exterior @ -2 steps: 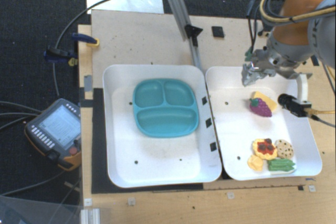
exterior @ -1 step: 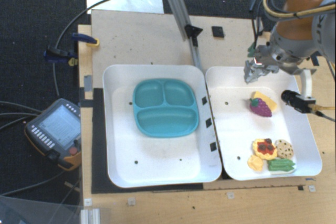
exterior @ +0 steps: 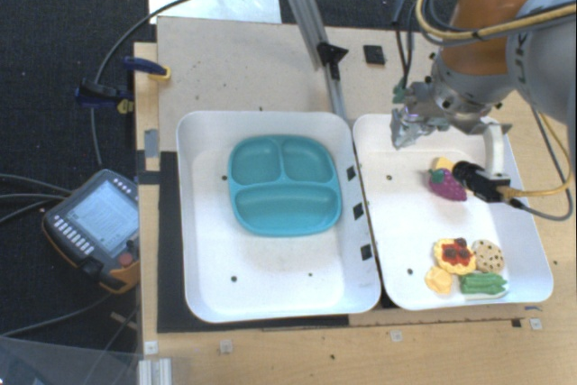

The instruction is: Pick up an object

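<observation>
The gripper (exterior: pixel 410 127) hangs over the right bin (exterior: pixel 397 194) at its 11 o'clock corner; whether it is clenched cannot be told. Purple grapes (exterior: pixel 446 183) lie at its 4 o'clock. 3 more toy foods (exterior: pixel 466 268) sit at 5 o'clock. The left bin (exterior: pixel 203 221) holds 1 teal plate (exterior: pixel 284 186)

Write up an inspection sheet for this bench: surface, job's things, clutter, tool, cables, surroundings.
Surface: two white bins, left bin and right bin, side by side.
Job's things: purple toy, pizza toy, cookie, green toy in right bin.
Clutter: teal divided plate in left bin.
Tool: tool above right bin's far-left corner, holding nothing visible.
Cables: yellow cable over right bin; black cables left.
Surroundings: pendant on floor, clamps at bench edge.
</observation>
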You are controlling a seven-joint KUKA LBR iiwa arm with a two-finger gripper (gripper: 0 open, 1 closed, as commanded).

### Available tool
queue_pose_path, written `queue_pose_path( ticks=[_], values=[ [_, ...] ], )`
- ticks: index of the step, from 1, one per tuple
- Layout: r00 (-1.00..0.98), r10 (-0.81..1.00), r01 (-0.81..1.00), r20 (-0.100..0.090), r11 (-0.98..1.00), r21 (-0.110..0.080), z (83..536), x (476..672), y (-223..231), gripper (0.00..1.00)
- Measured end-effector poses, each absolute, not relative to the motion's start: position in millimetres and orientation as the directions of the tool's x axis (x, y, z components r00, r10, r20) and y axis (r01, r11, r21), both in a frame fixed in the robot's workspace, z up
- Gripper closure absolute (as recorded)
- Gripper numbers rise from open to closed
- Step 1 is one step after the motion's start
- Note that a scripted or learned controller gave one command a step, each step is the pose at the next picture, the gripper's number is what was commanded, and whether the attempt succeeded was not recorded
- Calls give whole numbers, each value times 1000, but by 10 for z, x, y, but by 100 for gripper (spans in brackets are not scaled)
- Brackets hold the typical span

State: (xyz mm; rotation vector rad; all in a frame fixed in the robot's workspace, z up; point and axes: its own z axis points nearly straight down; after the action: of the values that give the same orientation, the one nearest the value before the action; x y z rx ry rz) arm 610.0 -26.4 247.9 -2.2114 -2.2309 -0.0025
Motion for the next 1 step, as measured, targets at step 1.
queue_pose_path(
  ticks=[1],
  values=[
    [-9,1000,1000,1,9,3,2475,6098,325,100]
  ],
)
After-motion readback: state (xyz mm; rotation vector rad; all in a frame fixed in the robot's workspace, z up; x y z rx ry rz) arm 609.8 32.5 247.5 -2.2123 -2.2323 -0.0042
